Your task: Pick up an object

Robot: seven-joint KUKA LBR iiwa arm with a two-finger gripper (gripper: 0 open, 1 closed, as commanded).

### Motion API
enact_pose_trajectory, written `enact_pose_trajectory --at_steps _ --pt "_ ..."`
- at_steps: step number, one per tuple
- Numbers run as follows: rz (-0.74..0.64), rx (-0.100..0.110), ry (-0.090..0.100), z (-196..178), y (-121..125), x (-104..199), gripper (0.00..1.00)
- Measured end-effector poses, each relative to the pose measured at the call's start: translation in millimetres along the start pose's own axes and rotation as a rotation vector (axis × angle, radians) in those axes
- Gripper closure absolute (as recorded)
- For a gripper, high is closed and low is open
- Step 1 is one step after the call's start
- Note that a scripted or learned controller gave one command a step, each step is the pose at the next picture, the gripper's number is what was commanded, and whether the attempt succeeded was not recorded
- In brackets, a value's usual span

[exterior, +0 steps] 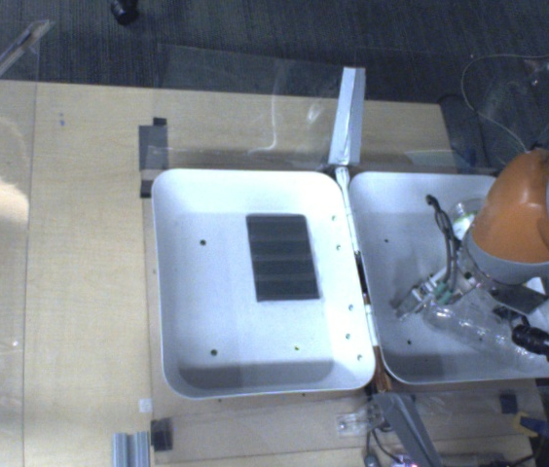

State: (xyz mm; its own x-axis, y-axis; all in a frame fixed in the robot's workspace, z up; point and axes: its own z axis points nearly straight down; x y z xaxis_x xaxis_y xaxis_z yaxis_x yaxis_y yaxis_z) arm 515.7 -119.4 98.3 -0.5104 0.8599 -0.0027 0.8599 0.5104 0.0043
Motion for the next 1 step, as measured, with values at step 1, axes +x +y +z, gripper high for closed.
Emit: enact_pose_trajectory --at_steps 1 --pt "0.368 -0.008 -0.003 9.2 47.1 2.8 0.00"
